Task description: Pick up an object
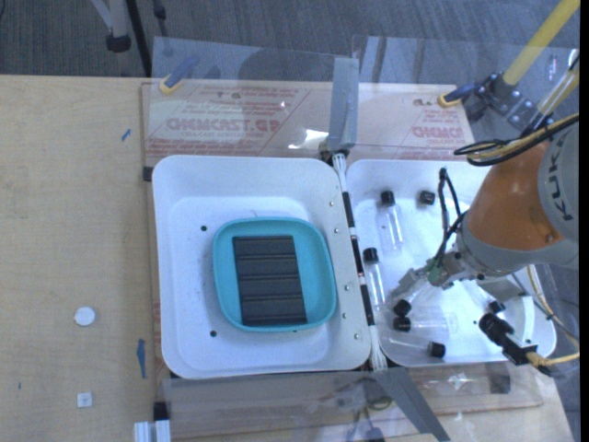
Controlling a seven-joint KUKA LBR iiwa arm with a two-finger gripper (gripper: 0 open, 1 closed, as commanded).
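Left bin: the shallow white bin (179,274) at frame centre holds a teal square tray (274,273) with a dark ribbed insert, lying flat mid-bin.
Right bin: the second white bin (409,178) carries clear plastic tubes with black caps (391,221), scattered loose and apart, so any could be taken.
Arm: the grey arm with the orange band (515,212) reaches in from the right, low over the tubes.
Claw: the two-finger gripper (419,282) sits just above the lower tubes; whether it is parted or closed cannot be told, nothing is seen held.

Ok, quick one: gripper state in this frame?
Gripper: low over the right bin among the clear tubes; open or closed cannot be told, and nothing is visibly held.
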